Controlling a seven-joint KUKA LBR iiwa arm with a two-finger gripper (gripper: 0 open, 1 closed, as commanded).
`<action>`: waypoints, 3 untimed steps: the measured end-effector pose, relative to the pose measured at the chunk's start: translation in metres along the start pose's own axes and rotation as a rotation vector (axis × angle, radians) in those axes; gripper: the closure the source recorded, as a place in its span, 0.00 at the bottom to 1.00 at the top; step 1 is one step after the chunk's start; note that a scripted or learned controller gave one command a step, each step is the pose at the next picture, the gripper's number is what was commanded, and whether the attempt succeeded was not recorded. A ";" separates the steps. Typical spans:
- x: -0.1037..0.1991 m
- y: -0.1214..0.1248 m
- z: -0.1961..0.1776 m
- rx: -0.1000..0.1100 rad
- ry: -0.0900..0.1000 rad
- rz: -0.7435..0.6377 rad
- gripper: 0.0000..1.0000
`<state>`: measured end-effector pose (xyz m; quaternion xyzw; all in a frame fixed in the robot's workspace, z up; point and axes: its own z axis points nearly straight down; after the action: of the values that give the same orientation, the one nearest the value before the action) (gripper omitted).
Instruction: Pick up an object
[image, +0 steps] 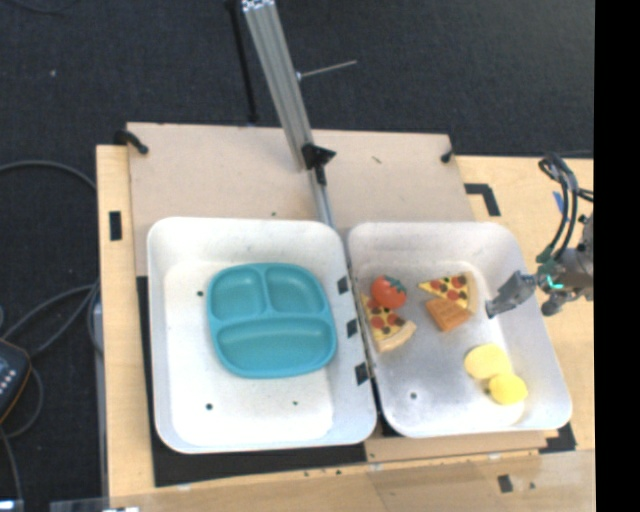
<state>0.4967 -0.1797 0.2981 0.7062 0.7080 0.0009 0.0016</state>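
Your right bin (530, 262) lists two pizza slices (447, 299), a tomato (388, 293) and yellow pieces (495, 373) loose inside, ready for picking; tool (528, 292) over its right rim, spread, pinching nothing.

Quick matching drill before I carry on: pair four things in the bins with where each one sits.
Things:
1. teal plate
2. tomato
3. yellow pieces
4. pincer

Places:
A. right bin, near its front right corner
B. over the right bin's right edge
C. left bin, in the middle
D. right bin, by its left wall

Pairs: 1-C, 2-D, 3-A, 4-B
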 end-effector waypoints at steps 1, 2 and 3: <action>-0.001 0.007 0.061 0.008 0.001 0.002 0.00; -0.004 0.004 0.103 0.006 0.000 0.003 0.00; 0.002 0.004 0.148 0.007 0.001 0.004 0.00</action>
<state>0.5007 -0.1779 0.1505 0.7076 0.7066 -0.0013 -0.0010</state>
